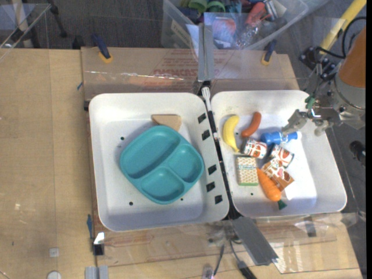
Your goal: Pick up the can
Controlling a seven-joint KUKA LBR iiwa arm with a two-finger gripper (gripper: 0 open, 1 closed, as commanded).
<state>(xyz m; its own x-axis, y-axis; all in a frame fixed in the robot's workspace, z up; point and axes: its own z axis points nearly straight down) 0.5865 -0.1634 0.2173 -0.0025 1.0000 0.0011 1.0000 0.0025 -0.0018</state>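
Both white bins (104, 173) look like smooth, slightly glossy moulded plastic, and the teal divided plate (161, 164) in the left one is smooth plastic with a soft sheen. The table (40, 156) is pale matt wood, partly covered by a brown cardboard sheet (139, 65). The can (254, 149) has a printed label, the banana (231, 131) and carrot (269, 186) look like shiny plastic, and the hand (297, 121) is dull grey metal.

Even, fairly bright light falls from above, washing the two shallow white plastic bins (104, 156) close to overexposure, so their walls lose detail. Shadows are soft and short, lying under the teal divided plate (161, 164). Faint glare streaks the clear tape on the pale wooden table (40, 156). The whole picture is soft and low-resolution; small items blur together, and the far background stays dim.
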